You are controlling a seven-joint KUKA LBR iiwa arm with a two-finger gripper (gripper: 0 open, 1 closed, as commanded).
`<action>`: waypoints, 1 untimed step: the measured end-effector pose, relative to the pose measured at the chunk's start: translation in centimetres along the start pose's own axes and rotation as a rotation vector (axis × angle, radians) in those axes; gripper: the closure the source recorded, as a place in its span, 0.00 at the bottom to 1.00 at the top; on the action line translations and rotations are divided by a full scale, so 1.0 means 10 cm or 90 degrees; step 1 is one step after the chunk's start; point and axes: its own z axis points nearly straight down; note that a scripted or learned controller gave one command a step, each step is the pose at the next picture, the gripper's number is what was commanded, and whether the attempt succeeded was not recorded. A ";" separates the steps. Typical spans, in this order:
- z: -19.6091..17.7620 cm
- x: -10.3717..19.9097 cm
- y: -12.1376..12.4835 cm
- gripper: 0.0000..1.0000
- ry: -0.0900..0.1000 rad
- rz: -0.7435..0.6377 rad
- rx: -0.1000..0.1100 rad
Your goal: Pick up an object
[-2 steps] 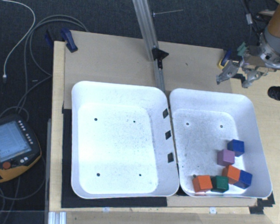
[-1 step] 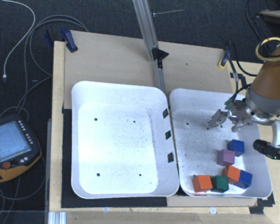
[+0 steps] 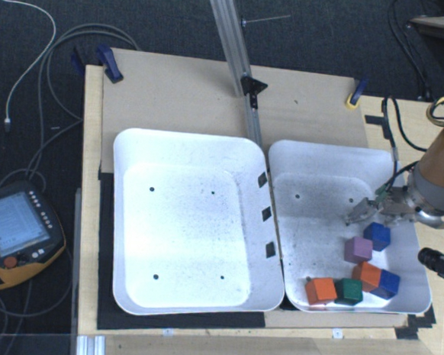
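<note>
Wooden bench bearing two white bins. Gripper low over right bin, finger spread impossible to tell. Just beside: blue block, purple block. Nearer front rim: orange block, green block. Left bin apart. No legible writing.

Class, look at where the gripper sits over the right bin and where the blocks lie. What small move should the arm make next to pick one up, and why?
Probably a short shift toward the near end of the right bin, then down. The gripper sits just above and left of the blue block and the purple block, with nothing between its fingers. Those two lie nearest; the other blocks crowd the bin's near corner.
</note>
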 end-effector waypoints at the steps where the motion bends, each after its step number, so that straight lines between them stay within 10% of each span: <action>1: 0.04 0.43 -0.50 0.00 -0.006 0.002 -0.010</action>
